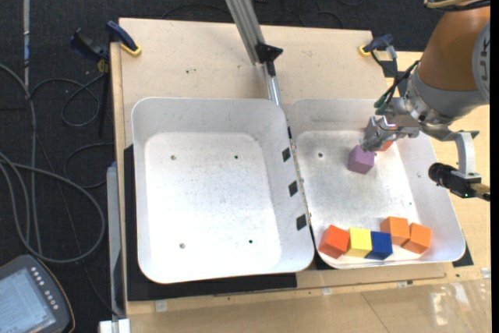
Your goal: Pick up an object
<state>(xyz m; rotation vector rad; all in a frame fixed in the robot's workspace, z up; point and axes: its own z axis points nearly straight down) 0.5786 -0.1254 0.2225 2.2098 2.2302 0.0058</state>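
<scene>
A purple block [361,159] lies in the upper middle of the right bin [437,191]. My gripper [380,136] hangs low just up and to the right of it, touching or nearly touching its top corner. A small reddish patch [387,144] shows beside the gripper tip; I cannot tell what it is. Along the right bin's front edge sits a row of several blocks: an orange one [335,240], a yellow one [360,242], a blue one [381,245] and two more orange ones [396,228] [419,237].
The left bin [156,191] lies beside the right one, with a raised divider edge [292,183] between them. A slanted metal pole [238,0] rises from the back of the bench. Clamps [125,39] [378,45] sit at the board's rear corners.
</scene>
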